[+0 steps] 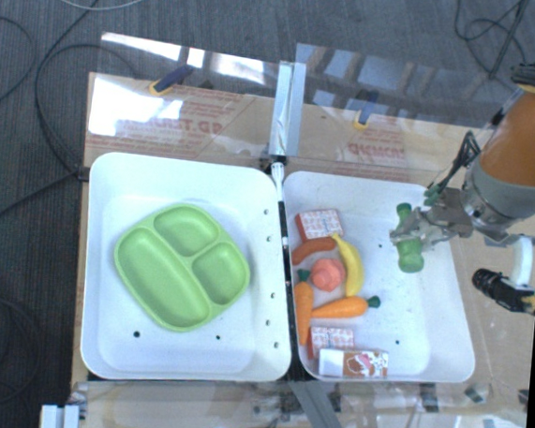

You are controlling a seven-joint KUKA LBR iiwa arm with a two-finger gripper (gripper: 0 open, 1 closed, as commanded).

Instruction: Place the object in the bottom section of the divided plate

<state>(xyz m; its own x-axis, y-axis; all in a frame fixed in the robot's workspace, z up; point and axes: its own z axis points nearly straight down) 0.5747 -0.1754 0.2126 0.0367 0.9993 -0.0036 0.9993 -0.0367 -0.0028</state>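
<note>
Bench, 2 bins: plate (182, 265) bare in left bin; claw (414, 239) over right bin, grasping green toy (411, 257); placing not yet done.

grey arm (505, 189), orange band, black cable

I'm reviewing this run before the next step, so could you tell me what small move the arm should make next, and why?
Probably carry the end effector left toward the green divided plate. A green object seems to sit at its tip above the right bin, while the plate lies in the left bin.
</note>
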